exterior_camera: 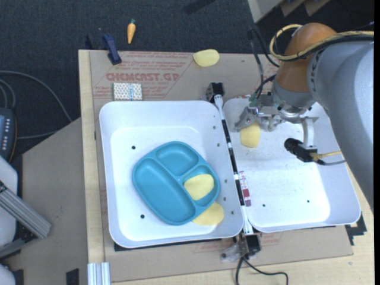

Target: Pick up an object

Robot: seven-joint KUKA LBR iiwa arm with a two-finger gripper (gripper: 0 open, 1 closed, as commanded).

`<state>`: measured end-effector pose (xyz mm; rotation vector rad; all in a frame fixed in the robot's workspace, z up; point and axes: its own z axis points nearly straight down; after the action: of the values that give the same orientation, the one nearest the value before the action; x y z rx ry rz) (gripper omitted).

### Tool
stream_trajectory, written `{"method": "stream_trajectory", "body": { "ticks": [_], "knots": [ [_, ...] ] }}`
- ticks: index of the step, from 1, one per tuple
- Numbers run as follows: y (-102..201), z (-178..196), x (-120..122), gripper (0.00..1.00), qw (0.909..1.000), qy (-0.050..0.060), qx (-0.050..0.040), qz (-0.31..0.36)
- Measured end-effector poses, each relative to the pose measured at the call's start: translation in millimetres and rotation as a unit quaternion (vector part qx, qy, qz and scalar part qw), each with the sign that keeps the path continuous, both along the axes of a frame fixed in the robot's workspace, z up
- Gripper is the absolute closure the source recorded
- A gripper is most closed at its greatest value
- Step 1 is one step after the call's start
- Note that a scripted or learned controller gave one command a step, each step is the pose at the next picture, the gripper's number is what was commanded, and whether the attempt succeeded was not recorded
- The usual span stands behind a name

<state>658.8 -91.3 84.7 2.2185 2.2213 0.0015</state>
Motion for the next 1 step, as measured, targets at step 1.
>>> {"method": "stream_trajectory", "body": {
  "ticks": [1],
  "knots": [
    [-0.2, 0.2, 8.1, 0.0, 1.0, 0.0, -0.0002, 0.0]
  ]
}}
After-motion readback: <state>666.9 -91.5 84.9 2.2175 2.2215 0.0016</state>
